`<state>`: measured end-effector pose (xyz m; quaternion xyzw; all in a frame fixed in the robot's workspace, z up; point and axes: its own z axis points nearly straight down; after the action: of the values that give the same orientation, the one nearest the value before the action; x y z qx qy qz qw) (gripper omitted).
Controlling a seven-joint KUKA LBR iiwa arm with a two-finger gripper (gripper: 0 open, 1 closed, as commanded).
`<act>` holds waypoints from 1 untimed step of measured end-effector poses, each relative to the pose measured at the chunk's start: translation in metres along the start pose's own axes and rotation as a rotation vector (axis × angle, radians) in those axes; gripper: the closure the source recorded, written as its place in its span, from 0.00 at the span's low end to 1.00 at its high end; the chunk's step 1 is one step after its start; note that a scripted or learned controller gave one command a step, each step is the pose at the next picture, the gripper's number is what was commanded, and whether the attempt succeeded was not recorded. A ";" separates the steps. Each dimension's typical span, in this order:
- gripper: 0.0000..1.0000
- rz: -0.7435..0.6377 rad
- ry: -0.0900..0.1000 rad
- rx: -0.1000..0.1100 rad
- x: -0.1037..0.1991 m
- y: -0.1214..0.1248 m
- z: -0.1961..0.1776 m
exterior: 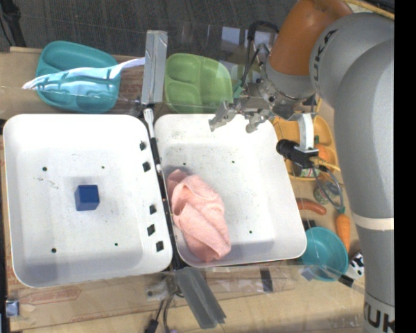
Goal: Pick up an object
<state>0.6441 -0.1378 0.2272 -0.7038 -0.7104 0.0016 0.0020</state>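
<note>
The arm [364, 137] fills the near right side, bending over the back edge of the right bin [263, 186], which serves here as the landmark. To its left sits the left bin [28, 158], touching it along the shared wall. Behind the right bin's back rim lies a green dish [194, 80], and further left of that a teal dish [73, 68] with a pale scoop across it.

Two things are candidates for picking. A pink cloth [197, 214] lies bunched in the front left corner of the right bin, against the wall it shares with the left bin. A small blue block [87, 197] stands alone in the left bin, well apart from the arm.

The step in hand looks like the approach before a grasp. The cloth seems the better target, being in the bin the arm is already over. To do it well, the arm should travel toward the front left corner, centre over the highest fold of the cloth rather than its thin edge, and come straight down so the fingers close on a bunch of fabric and not on the bin wall.

The gripper [237, 120] hovers over the back rim of the right bin, just in front of the green dish. Its two fingers [219, 121] stand spread apart with bare bin floor visible between them; it grips nothing and appears to touch nothing.
</note>
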 end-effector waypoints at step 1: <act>0.00 0.011 0.000 0.001 0.011 -0.085 0.095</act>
<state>0.5585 -0.1272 0.1331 -0.7077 -0.7065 0.0021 0.0025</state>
